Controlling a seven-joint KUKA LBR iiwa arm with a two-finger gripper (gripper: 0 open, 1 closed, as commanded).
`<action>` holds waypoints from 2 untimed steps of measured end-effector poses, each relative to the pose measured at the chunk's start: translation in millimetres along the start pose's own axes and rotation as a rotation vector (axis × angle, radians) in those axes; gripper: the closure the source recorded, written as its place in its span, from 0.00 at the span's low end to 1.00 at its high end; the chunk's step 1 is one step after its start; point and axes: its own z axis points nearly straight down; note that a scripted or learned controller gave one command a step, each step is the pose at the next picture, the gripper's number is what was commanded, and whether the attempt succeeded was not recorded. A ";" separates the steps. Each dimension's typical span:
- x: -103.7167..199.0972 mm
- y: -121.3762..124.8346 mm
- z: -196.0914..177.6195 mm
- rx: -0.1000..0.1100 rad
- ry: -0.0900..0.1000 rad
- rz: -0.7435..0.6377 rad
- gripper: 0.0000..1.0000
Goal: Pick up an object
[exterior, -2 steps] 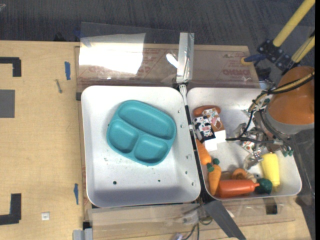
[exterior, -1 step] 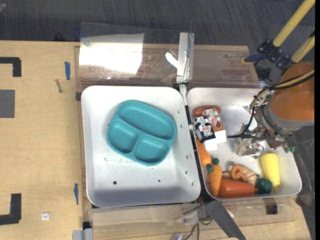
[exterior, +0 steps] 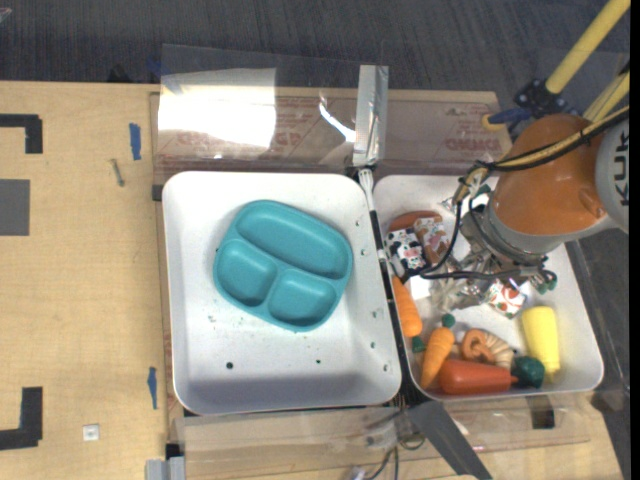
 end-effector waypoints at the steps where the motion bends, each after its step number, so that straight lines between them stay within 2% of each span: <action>1: 2.9 -37.4 -88.5 0.004 -0.002 -0.201 1.00; 2: 3.4 -36.0 -86.2 0.000 0.001 -0.202 0.00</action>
